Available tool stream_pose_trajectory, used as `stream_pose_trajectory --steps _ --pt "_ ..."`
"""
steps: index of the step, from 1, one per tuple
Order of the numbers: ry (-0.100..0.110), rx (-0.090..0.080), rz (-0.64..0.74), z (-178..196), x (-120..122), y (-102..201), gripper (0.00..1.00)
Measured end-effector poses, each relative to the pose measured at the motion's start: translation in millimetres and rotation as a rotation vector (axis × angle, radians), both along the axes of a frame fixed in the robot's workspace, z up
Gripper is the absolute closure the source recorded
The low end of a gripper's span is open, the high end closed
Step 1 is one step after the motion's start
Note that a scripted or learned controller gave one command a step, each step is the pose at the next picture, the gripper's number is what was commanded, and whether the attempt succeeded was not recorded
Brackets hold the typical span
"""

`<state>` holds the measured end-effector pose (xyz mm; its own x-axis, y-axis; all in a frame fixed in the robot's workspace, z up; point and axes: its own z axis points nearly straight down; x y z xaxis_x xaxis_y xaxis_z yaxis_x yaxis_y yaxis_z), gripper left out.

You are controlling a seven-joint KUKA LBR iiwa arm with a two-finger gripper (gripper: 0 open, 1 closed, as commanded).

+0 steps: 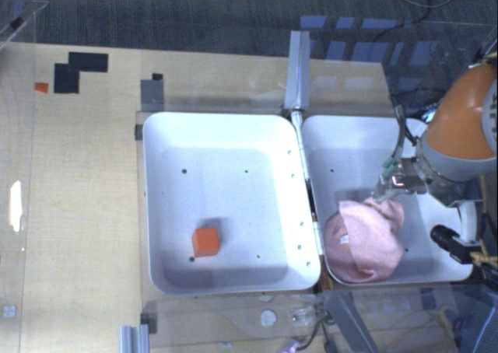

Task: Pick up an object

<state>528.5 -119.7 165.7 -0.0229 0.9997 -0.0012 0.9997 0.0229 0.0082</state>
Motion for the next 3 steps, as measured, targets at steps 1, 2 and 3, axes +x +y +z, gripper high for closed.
stream_pose_trajectory --steps 1,2,3 --pt "0.000 0.000 0.000 0.0 -0.1 -0.1 0.00" --pt "-0.009 -0.004 0.035 -74.5 12.8 -71.8 0.00" --pt "-0.015 -0.004 0.039 -62.2 16.0 -70.1 1.00"
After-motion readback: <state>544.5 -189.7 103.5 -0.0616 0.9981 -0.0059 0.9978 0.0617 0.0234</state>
